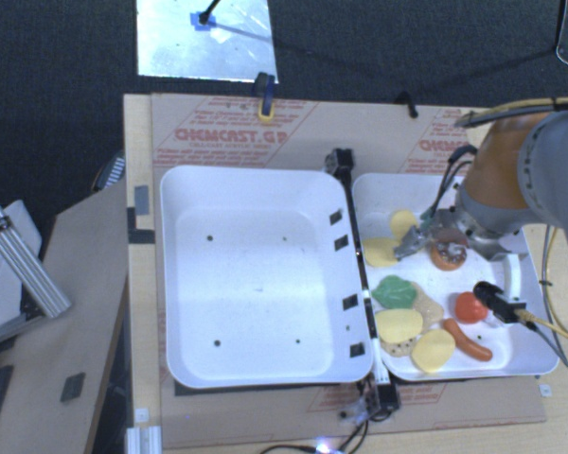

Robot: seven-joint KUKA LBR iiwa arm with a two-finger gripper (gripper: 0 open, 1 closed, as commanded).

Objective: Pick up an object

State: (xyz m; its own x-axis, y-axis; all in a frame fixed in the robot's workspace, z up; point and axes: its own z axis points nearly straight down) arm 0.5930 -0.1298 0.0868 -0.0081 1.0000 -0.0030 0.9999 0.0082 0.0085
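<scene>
Since pincer (426, 237) hangs low over right bin (540, 343), likeliest target is yellow piece (403, 222) just left of fingertips. Looks like light, stiff, smooth plastic toy food, possibly slippery; best pinched across narrow width. Brown round piece (448, 254) sits just right of pincer, green piece (395, 291) below. Finger spread: cannot tell, view too blurred. Board behind bins reads "CHEMCAST GP" (230, 135).

The left bin (256, 282) offers broad open floor. The right bin (374, 197) is crowded: toward its front wall a green piece (395, 291), yellow pieces (399, 325), a red ball (470, 306) and a sausage (468, 341) lie packed close, and the arm (521, 173) covers its far right corner.
</scene>
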